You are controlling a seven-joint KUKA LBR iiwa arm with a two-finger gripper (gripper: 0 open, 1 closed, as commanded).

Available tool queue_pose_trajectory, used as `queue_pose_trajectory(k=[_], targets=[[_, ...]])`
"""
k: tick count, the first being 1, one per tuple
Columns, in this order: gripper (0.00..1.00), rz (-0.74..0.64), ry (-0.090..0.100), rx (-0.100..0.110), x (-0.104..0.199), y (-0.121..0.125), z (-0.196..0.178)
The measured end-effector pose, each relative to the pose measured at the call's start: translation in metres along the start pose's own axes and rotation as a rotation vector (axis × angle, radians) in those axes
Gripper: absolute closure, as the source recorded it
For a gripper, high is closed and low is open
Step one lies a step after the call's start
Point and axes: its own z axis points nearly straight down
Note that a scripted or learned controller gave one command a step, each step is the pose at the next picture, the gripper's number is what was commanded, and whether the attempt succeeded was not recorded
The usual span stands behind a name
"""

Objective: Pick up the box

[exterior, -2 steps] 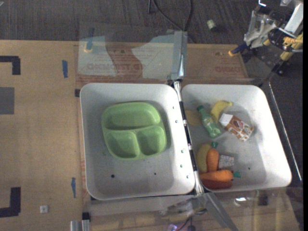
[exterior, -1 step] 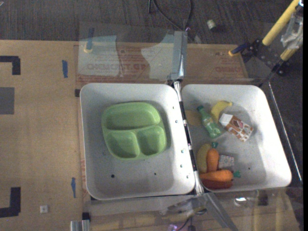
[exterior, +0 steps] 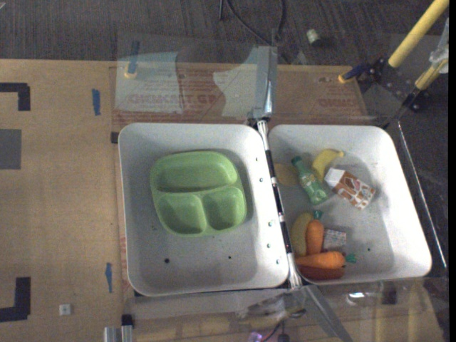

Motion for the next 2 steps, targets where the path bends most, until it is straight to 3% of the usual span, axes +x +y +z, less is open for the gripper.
queue_pose_trajectory(k=[1, 2], targets=[[1.00, 0.102, -0.001, 0.006, 0.009, -0.008, 0.153], [1.00, 0.266, 0.000, 0.002, 0.001, -0.024, 0.007]])
